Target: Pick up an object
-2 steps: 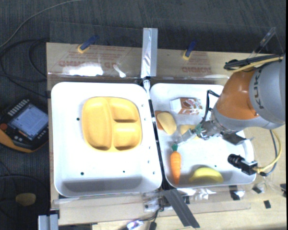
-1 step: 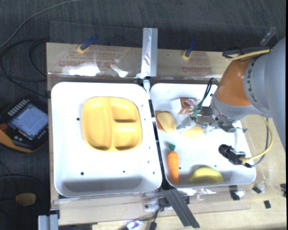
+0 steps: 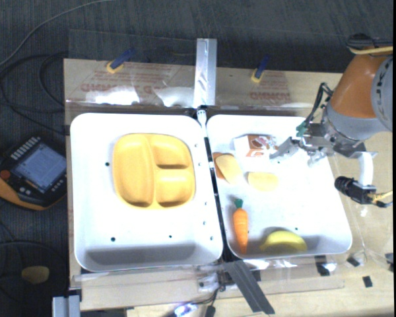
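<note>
My hand, whose grip I cannot tell, nears the light, stiff packet; I'd pinch its edges

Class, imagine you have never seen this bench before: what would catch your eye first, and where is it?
First, the yellow divided tray lying in the left bin. Next, the toy food in the right bin: an orange carrot and a yellow banana near the front wall. Then the arm's orange band at the right, with the gripper over the right bin's back part.
</note>
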Available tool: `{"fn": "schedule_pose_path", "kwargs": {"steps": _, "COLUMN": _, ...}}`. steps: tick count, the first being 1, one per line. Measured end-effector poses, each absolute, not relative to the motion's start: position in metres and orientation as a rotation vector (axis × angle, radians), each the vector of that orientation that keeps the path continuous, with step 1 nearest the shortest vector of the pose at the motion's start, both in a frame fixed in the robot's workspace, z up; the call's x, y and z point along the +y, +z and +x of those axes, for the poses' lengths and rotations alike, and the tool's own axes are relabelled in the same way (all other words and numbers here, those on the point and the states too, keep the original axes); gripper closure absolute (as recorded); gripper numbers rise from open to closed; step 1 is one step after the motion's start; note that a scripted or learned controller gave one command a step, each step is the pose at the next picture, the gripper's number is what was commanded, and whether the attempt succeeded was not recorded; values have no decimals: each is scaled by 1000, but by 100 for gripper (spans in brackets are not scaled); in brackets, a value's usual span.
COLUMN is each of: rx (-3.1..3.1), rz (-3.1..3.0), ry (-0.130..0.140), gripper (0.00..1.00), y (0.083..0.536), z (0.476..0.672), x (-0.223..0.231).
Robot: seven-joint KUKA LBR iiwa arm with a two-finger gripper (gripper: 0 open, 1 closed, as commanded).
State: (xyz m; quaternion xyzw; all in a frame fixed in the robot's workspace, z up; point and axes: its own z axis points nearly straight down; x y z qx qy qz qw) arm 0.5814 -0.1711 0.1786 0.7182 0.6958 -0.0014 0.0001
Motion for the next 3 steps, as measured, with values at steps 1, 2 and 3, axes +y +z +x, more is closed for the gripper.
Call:
{"fn": "schedule_pose_path", "kwargs": {"steps": 1, "rx": 2033, "rz": 2384, "ry": 5, "gripper": 0, "y": 89, "z": 552, "x": -115}}
{"fn": "schedule_pose_path", "kwargs": {"steps": 2, "rx": 2100, "rz": 2323, "ry": 6, "gripper": 0, "y": 88, "z": 612, "x": -164}}
{"fn": "schedule_pose_path", "kwargs": {"steps": 3, "rx": 2148, "rz": 2290, "ry": -5, "gripper": 0, "y": 145, "z": 660, "x": -127}}
